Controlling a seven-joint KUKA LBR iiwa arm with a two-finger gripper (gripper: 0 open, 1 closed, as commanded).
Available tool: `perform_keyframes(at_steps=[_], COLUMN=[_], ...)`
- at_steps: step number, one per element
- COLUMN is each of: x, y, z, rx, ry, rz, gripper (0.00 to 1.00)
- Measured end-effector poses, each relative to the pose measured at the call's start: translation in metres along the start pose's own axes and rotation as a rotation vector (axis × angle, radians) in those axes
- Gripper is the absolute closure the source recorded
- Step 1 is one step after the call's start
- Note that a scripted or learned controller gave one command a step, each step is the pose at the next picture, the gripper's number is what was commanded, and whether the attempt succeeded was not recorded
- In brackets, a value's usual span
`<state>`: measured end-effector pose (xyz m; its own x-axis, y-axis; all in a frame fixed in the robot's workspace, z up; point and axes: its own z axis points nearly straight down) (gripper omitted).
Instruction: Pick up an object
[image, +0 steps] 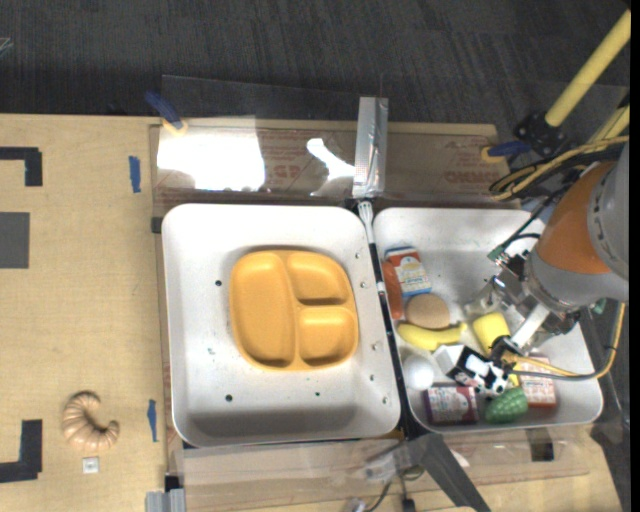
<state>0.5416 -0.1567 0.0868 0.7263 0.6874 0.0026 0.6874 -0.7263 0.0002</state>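
The pale wooden bench (80, 300) bears two shallow white plastic bins: the left bin (190, 300) and the right bin (450, 230), touching side by side. Well left of the left bin, a tan croissant-shaped toy (90, 420) lies on the bench.

Orange carton (405, 280): lay flat, red-orange with a white label, well away from the hand (478, 372), on its far-left side against the bin's left wall.
Brown round item (430, 311): a tan, egg-like shape, up and to the left of the hand, touching the carton's lower end.
Banana (432, 337): yellow, lay on its side just left of the hand, under the brown round item.
Yellow block (489, 329): small and bright, just above the hand.
Green item (506, 404): bumpy, just below and right of the hand.
Dark red packet (450, 403): lay flat just below the hand, by the bin's near wall.
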Motion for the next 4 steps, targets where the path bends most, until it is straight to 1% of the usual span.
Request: perform_keyframes(at_steps=[1,2,3,4], x=[0.006,0.004,0.016,0.031], y=[-0.089,-0.087,-0.066,-0.070], z=[-0.008,-0.018,-0.005,-0.099], rx=[0.005,0.004,-0.008,0.000], ry=[-0.002,-0.004,0.006,0.000], rz=[-0.094,-0.089,0.147,0.169], gripper=[0.00,1.00,1.00,1.00])
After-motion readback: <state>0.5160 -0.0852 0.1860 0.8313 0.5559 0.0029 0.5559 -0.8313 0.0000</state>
